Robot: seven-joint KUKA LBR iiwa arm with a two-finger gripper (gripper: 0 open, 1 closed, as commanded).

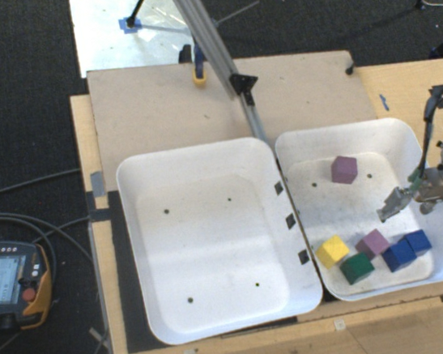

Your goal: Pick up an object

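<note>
Hovering over the right bin, the hand sat just above the cluster of blocks, and whether it was wide or narrow, I could not tell. Below it lay the pale purple block, yellow block, green block and two blue blocks; another purple block sat apart.

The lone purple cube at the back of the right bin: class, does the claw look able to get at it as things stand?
Probably yes. The purple cube sits apart from the other blocks, with bare bin floor around it, and nothing lies between it and the claw.
</note>
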